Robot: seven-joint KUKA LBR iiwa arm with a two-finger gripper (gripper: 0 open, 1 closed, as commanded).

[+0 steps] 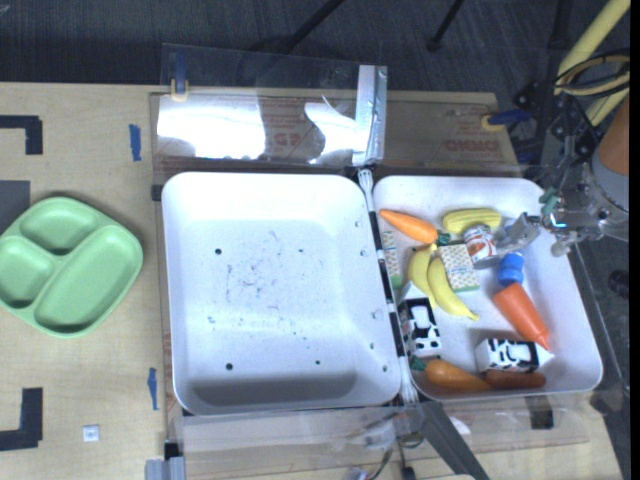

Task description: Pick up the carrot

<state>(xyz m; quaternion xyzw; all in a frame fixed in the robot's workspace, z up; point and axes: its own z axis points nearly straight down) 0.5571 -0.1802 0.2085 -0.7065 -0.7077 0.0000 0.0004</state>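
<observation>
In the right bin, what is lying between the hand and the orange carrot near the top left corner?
In the camera view, a small red-labelled can and a yellow banana lie between the hand and the orange carrot.

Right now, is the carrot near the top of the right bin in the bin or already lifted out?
In the bin. The carrot lies flat on the right bin's floor, beside the bananas.

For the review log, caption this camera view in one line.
Gripper poised over right bin of toy food, carrot lying at its upper left.
</observation>
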